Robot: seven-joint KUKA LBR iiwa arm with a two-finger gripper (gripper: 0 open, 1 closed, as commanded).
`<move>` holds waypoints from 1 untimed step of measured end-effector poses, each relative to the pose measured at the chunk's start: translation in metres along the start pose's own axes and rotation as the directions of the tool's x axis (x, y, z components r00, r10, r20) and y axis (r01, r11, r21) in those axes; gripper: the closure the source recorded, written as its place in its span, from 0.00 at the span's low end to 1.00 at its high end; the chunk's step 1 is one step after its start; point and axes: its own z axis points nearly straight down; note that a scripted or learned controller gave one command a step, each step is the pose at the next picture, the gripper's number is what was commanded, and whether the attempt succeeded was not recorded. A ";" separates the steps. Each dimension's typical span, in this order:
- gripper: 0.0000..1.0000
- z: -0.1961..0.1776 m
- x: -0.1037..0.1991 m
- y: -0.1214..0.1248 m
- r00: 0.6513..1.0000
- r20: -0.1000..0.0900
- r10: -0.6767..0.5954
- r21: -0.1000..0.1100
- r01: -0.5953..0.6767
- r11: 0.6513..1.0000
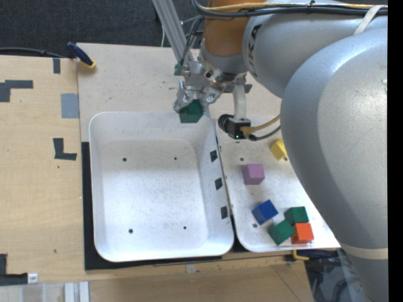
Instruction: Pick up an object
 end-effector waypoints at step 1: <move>0.00 0.000 0.000 -0.001 1.000 0.001 0.001 0.001 -0.001 1.000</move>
